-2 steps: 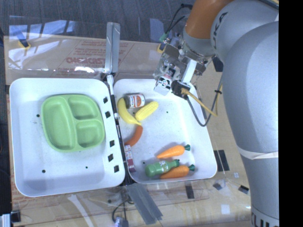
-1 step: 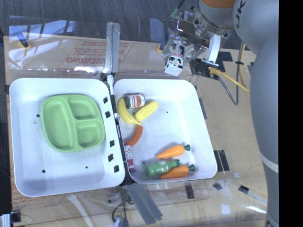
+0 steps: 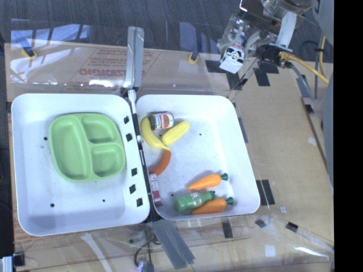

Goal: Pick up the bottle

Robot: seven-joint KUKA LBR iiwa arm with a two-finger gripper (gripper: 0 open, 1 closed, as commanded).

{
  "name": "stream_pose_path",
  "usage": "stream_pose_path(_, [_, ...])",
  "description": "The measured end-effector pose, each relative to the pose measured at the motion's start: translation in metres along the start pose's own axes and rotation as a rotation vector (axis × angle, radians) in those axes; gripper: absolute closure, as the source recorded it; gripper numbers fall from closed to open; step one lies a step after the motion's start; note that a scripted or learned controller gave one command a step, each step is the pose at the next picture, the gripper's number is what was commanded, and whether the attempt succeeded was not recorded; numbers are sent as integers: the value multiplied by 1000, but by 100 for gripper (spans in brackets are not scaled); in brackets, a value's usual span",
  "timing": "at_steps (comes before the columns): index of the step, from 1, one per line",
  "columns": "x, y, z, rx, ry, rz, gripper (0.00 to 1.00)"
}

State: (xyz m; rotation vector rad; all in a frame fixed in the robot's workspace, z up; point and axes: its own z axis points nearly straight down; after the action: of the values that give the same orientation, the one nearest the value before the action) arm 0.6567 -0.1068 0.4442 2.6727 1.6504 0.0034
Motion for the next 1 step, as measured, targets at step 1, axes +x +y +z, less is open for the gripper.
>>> stream_pose_path(1, [-23, 8, 239, 16, -6, -74, 100])
